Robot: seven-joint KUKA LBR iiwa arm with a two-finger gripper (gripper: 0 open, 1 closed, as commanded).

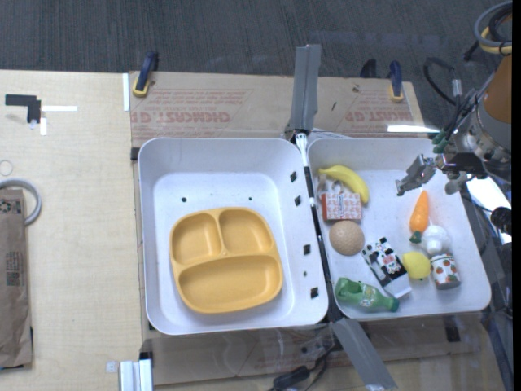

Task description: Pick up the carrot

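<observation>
So two shallow white plastic bins are seen side by side on the bench. In the left bin (155,218) a yellow three-compartment plastic plate (225,259) is sitting, tilted a bit in the frame. All the small stuff is packed into the right bin (480,287).

The small orange carrot with a green tip (419,213) is found toward the right side of that bin, lying roughly upright in the picture, with its green end touching a white round bulb-like thing (436,239) just below it. A yellow lemon (417,265) and a small white can with red spots (445,271) are placed right beneath that.

The two-finger metal gripper (431,173) is seen coming in from the right, just above the carrot in the frame. Its two fingers are spread apart, one on each side, and nothing is clamped between them. The carrot isn't touched.

Further left, a yellow banana (346,181), a red-and-white snack box (342,205), a tan round ball (347,238), a black-and-white cow-pattern carton (385,263) and a green crumpled bag (365,295) are scattered.
</observation>
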